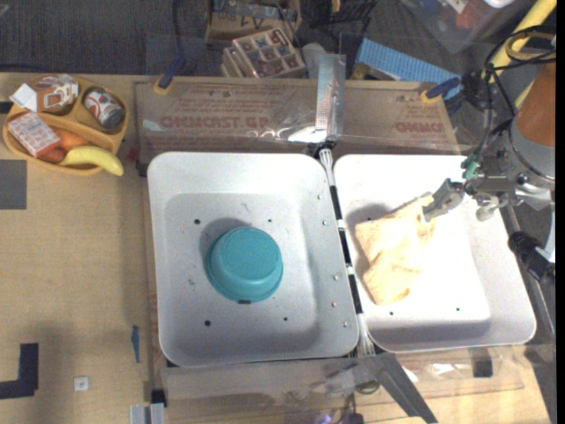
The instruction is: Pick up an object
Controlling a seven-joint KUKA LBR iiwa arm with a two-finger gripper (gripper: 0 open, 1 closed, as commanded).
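Observation:
A pale yellow cloth (388, 250) lies crumpled in the left half of the right bin (499, 303). Its upper right corner is drawn up into a point toward my gripper (439, 203). The gripper reaches in from the right, and its dark fingers are shut on that corner. An upturned teal bowl (245, 263) sits in the middle of the left bin (177, 184), far from the gripper.
A yellow tray (18, 140) with a banana (93, 158) and food packets stands on the bench at the far left. Flattened cardboard (238, 117) lies behind both bins. Cables and the arm's body crowd the right edge.

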